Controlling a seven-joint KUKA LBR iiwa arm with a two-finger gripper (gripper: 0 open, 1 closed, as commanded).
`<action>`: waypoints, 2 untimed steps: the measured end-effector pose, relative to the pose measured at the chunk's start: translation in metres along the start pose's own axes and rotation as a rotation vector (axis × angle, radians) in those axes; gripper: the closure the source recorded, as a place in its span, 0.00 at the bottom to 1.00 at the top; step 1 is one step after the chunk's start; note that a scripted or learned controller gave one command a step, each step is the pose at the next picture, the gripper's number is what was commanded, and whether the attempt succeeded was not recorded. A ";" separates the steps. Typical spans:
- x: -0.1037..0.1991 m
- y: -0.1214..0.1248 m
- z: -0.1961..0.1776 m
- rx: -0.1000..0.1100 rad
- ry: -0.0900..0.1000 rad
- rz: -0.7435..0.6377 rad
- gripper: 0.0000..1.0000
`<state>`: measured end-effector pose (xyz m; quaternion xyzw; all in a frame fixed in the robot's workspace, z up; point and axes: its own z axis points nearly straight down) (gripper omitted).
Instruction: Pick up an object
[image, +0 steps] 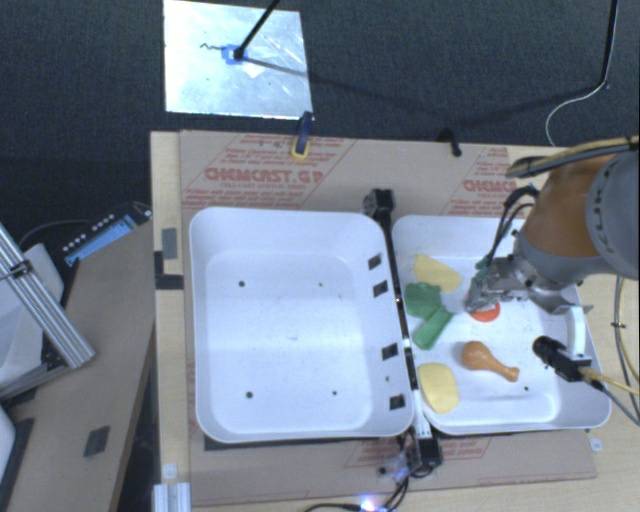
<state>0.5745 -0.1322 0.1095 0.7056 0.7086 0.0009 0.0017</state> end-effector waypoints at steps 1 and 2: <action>0.026 -0.029 0.026 0.006 0.003 0.003 1.00; 0.050 -0.003 0.025 0.000 0.001 -0.003 1.00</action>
